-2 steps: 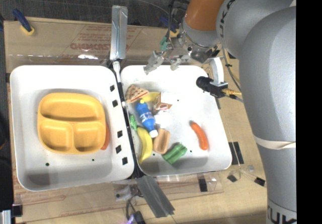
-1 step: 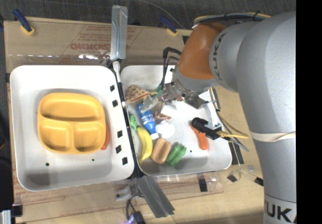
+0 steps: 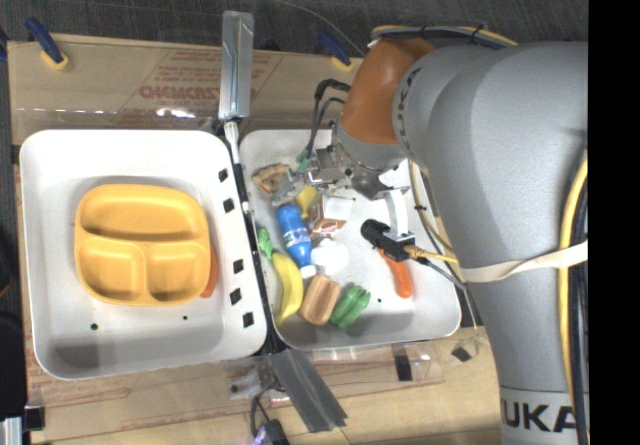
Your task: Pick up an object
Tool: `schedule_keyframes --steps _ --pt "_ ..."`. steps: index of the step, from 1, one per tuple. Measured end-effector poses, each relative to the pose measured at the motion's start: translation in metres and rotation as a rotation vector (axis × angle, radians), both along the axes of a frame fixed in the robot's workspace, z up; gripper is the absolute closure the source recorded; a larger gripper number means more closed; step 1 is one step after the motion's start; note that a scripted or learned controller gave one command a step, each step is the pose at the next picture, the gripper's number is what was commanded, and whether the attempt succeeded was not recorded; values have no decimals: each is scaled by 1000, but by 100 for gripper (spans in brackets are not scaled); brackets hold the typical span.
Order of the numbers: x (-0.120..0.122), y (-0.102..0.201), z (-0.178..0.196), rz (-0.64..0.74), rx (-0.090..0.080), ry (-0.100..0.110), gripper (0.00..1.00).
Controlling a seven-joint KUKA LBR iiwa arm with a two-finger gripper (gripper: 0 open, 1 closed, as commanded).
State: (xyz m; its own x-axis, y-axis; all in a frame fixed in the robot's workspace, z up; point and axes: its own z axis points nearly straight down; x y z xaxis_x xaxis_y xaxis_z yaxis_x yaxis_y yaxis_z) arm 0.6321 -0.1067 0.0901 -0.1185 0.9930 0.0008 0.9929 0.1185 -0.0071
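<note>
The right bin (image 3: 436, 317) holds a heap of small objects. A blue bottle (image 3: 292, 231) lies near its middle, pointing toward the far wall. A yellow banana (image 3: 288, 286), a tan cylinder (image 3: 318, 298) and a green piece (image 3: 350, 305) lie along the near side. An orange carrot-like piece (image 3: 401, 278) rests to the right and a white lump (image 3: 331, 256) sits by the bottle's base. My gripper (image 3: 318, 171) is low over the far part of this bin, beside a brownish crumpled item (image 3: 271, 178) and just beyond the bottle's top. I cannot make out anything held in it.
The left bin (image 3: 40, 233) contains a yellow divided tray (image 3: 143, 243). A metal divider bar (image 3: 236, 63) stands between the bins at the far side. The arm's bulky grey body (image 3: 500, 153) covers the right bin's right edge.
</note>
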Motion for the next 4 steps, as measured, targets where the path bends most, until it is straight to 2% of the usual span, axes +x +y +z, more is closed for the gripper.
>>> schedule_keyframes --steps 1,2,3,4 --pt "0 0 9 4 1 4 100" --pt "19 10 -3 -26 0 18 100" --pt "26 14 58 182 0 -9 100" --pt "-6 25 103 380 2 -5 100"
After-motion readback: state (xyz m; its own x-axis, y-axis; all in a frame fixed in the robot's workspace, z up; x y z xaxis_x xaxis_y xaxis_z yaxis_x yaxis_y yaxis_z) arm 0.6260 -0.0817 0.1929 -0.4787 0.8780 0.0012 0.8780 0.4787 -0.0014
